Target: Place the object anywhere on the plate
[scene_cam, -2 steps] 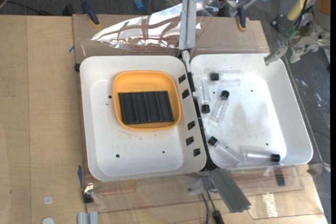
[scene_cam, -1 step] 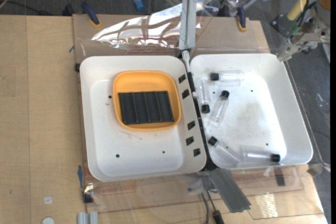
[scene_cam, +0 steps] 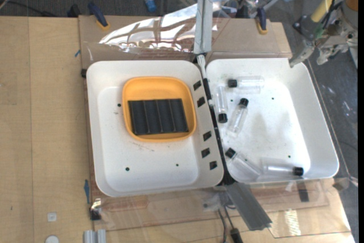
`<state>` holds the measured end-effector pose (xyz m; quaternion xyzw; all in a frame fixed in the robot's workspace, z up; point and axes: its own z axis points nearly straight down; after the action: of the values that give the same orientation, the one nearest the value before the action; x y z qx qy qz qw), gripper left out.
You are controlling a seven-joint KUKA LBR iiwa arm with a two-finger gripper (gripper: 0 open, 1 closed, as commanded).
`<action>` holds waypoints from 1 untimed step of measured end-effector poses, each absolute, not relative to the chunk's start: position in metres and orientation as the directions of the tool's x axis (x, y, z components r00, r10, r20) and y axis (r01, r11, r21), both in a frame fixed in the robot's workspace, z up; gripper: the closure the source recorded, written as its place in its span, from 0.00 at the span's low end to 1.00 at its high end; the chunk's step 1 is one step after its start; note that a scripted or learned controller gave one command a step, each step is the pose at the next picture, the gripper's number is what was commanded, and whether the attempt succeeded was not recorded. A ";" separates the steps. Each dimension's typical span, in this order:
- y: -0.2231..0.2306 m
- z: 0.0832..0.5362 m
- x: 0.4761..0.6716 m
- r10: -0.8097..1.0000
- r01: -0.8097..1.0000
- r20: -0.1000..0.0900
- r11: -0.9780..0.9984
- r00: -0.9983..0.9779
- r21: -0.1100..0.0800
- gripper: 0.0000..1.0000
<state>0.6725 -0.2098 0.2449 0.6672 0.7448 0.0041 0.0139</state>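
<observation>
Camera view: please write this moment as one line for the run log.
left bin: orange plate bearing dark ridged insert | right bin: five clear black-capped vials loose | plate: no vial on it

Gripper (scene_cam: 301,53) hangs upper right (blurry).

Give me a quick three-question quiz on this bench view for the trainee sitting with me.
1. True or false: the orange plate sits in the left bin.
2. What lies on the plate? A) a dark ribbed rectangular piece B) a clear vial C) a blue clamp
3. Fill in: the clear vials with black caps, such as the one at the near edge, lie in the ____ bin.

Key: 1 true; 2 A, the dark ribbed piece; 3 right, meaning the right bin.
</observation>
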 end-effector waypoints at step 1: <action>-0.210 0.257 0.674 0.994 0.993 -0.019 0.110 -0.110 0.032 1.00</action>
<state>0.6737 -0.2104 0.2573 0.6670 0.7449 0.0055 0.0175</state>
